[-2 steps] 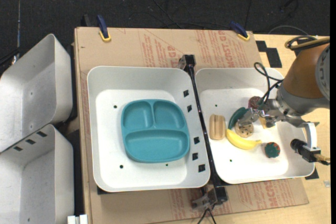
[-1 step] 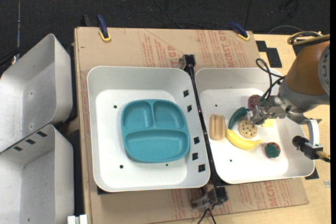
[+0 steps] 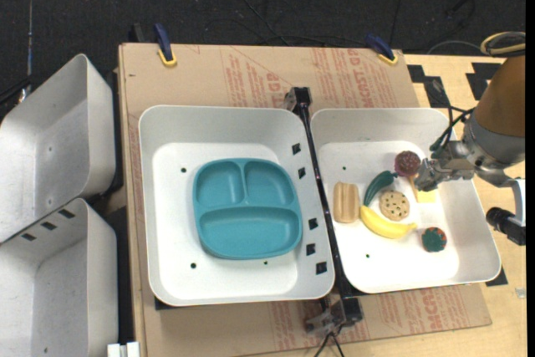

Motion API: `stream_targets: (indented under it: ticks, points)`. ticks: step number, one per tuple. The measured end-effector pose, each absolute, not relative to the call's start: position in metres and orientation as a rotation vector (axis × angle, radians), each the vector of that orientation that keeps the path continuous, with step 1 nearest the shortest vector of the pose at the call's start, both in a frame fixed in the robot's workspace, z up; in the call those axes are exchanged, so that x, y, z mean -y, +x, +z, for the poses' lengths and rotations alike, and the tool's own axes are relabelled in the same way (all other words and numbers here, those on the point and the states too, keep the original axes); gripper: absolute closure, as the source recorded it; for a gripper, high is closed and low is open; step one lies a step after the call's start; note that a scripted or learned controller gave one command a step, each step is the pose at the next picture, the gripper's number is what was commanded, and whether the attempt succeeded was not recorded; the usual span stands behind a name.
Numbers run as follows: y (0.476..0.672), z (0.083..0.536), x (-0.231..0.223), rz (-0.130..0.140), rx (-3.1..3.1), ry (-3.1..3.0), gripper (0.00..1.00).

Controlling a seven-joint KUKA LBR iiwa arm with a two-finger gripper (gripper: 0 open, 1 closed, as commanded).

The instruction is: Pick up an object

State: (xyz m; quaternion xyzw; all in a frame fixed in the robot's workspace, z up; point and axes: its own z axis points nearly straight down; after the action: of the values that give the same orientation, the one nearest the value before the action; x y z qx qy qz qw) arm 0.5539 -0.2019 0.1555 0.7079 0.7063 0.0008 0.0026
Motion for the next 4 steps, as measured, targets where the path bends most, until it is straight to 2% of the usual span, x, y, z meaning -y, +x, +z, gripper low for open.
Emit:
stream_targets:
  ticks: [1,2,3,4]
  points:
    - [0.565,0.214,0.203,0.005,-2.220,2.212,1.00]
    - [0.566,0.268,0.204,0.005,-2.221,2.212,1.00]
    - [0.569,0.270,0.158,0.003,-2.229,2.214,1.00]
    - [0.563,0.259,0.099,0.000,-2.232,2.214,1.00]
